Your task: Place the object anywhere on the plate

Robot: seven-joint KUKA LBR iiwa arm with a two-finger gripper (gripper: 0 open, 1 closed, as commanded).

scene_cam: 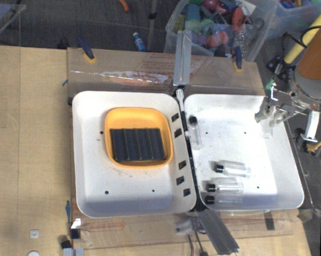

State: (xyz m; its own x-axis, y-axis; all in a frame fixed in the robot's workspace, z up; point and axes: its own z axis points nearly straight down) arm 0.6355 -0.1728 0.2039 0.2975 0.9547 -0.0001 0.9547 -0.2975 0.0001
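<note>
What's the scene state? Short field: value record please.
left bin: white bin holding an orange plate
on plate: dark ribbed block
right bin: white bin with clear vials
vials: one by the divider, three near the front
gripper: over right bin's far right corner, nothing seen in it
task status: no vial on the plate

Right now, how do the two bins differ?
The left bin holds an orange plate with a dark ridged block on it; the right bin holds several clear vials with black caps. The gripper hangs over the right bin's far corner, not the left bin. Both are shallow and white.
</note>
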